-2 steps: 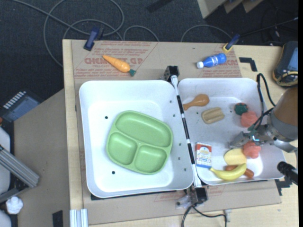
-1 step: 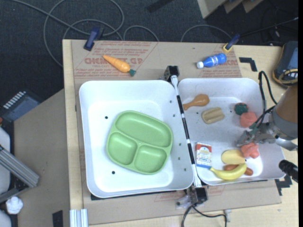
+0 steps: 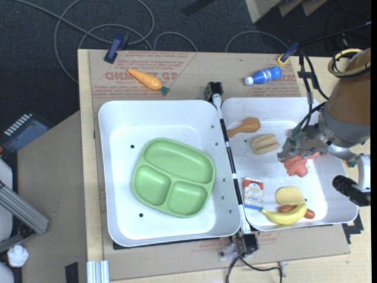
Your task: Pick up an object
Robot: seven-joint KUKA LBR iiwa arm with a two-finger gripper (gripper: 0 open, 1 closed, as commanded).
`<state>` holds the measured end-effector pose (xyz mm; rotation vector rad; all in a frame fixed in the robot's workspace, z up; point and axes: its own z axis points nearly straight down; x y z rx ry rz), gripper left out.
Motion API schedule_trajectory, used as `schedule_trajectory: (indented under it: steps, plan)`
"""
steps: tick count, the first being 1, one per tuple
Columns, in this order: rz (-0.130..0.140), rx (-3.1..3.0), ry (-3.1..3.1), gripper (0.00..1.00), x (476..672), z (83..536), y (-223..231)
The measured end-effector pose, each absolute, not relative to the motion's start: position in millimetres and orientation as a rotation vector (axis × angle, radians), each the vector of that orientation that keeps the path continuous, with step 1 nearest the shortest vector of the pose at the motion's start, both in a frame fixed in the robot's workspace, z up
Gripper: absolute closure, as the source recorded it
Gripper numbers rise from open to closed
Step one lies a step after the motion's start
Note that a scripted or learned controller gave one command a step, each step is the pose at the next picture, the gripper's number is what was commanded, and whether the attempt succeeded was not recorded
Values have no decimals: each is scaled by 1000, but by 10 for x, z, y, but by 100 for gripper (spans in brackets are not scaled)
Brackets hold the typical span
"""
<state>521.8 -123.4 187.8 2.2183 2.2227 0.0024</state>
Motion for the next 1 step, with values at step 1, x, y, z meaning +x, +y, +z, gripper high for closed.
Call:
schedule_trajectory:
  steps: [1]
  plan:
    - [3,2218,2223,100,5628,2197,-414]
